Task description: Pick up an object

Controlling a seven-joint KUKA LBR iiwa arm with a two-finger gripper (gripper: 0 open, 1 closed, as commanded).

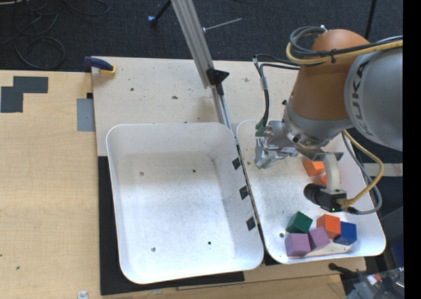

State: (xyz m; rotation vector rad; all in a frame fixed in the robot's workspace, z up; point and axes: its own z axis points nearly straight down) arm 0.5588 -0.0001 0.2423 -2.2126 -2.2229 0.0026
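Note:
My gripper [265, 154] hangs over the far left part of the right bin [275, 194], close to the rim shared with the left bin. Several blocks lie in the near right corner of that bin: a green block [300, 221], an orange block [331, 225], a blue block [347, 232] and two purple blocks [297, 245] huddled together. Another orange block [314, 167] peeks out from under the wrist, to the right of the gripper. Nothing shows beneath the gripper except bare bin floor.
The left bin [113, 135] sits beside the right one, with black clips [244, 192] along the shared rim. A slanted aluminium post [195, 35] rises behind the bins. A black cable fitting [323, 197] hangs off the wrist above the blocks. A blue clamp [99, 64] lies far left.

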